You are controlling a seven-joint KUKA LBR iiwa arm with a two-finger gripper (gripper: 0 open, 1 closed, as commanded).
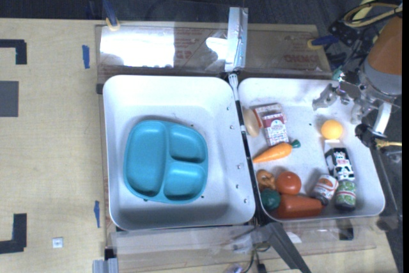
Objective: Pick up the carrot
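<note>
The carrot (275, 152), orange with a green tip pointing right, lies in the right bin (300, 96) near its left wall, just below a red and white carton (275, 124). My gripper (355, 103) hovers over the bin's upper right corner, well to the right of and above the carrot. It hangs under the grey wrist with the orange band (388, 54). Nothing shows in its grasp.
An orange ball (331, 130) lies between gripper and carrot. A cow-print bottle (342, 164), two small cans (324, 187), a tomato (289, 182), a red vegetable (298, 206) and a green item (270, 199) crowd the bin's front. The left bin (128, 96) holds a blue divided plate (167, 160).
</note>
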